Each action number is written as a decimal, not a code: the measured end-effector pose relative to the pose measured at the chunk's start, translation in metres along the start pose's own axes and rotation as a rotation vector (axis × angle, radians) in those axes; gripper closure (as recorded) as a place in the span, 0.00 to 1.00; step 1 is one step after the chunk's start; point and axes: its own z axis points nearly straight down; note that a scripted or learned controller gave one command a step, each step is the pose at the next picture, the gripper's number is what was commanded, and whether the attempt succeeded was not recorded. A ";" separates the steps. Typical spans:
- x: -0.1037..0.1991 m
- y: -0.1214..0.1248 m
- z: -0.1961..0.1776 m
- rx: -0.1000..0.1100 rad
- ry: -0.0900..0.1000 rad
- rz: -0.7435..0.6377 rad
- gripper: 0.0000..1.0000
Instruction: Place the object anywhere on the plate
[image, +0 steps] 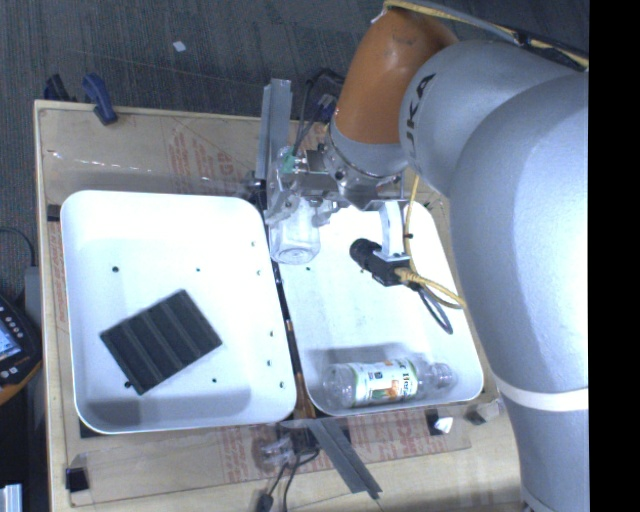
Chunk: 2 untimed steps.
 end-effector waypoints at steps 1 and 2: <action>0.017 -0.029 -0.025 0.003 0.001 0.126 1.00; 0.020 -0.005 -0.001 0.000 -0.001 0.157 1.00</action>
